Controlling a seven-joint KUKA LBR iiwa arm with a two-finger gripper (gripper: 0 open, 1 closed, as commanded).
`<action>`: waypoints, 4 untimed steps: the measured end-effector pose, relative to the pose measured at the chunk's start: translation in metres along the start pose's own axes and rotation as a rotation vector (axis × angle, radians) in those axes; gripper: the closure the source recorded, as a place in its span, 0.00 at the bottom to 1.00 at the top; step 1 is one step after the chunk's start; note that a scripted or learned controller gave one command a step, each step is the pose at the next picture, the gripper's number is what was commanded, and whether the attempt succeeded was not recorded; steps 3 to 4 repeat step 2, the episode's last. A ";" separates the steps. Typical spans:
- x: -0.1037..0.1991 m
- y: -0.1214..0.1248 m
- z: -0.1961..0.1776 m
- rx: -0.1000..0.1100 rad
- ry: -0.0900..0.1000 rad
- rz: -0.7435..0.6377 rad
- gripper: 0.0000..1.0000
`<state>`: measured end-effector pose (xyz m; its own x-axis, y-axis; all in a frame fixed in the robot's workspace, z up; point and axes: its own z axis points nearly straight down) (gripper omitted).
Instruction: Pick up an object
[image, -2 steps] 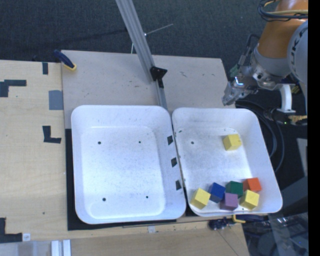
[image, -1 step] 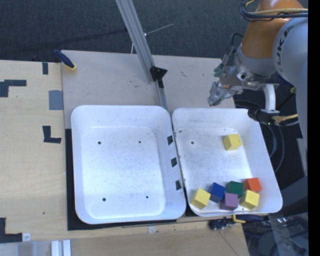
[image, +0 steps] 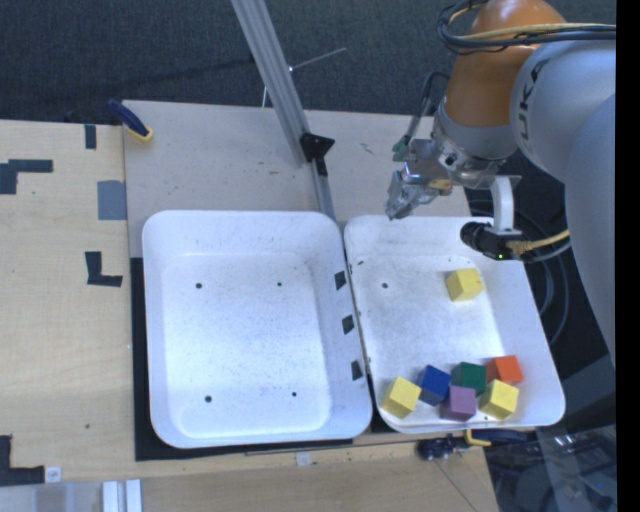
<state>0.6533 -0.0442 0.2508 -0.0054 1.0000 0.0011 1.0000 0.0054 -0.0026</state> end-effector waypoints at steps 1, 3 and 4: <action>0.052 0.012 0.005 -0.001 0.000 -0.001 1.00; 0.096 0.013 0.008 -0.001 0.000 0.000 1.00; 0.096 0.013 0.008 -0.001 0.000 0.000 1.00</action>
